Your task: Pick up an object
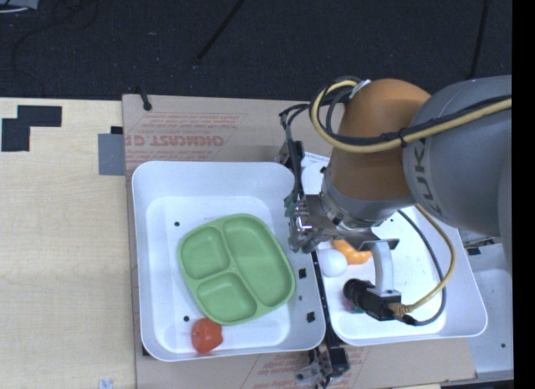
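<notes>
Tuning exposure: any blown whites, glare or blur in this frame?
Camera view: soft overall, no motion blur; left bin bright, rim readable; white ball barely separates from right bin; floor behind the bench near black; mild sheen on the arm's orange band.

Left bin [159, 237]: green divided plate [236, 268] fills the middle; bare floor along far and left walls.
Near corner: red round thing [206, 335] just beside the plate's rim, narrowing that gap.
Right bin [464, 316]: arm [401, 161] overhangs most of it; white ball [333, 263] and orange piece [356, 253] crowd the inner wall; bare floor at the near right.
</notes>
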